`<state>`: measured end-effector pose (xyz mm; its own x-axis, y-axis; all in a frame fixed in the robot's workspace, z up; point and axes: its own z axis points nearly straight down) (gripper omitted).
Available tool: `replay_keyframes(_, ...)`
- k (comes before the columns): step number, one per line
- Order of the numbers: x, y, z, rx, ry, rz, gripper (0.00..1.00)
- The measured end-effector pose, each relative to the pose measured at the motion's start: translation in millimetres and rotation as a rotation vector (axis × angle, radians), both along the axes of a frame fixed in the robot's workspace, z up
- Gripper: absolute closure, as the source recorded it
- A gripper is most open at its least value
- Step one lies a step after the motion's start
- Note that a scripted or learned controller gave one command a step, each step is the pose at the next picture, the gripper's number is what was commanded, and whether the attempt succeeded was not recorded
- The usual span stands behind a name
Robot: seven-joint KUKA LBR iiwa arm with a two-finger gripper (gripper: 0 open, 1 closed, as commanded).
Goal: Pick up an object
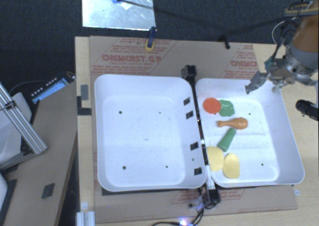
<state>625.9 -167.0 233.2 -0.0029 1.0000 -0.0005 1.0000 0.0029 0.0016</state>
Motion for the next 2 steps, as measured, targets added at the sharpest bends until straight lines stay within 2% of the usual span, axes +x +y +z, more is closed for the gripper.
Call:
replay_keyframes(1, -119, 21, -55, 0.005, 0.015, -0.004, 0.00)
replay_keyframes(2, -43, 40, -151, 0.002, -0.004, 0.005, 0.00)
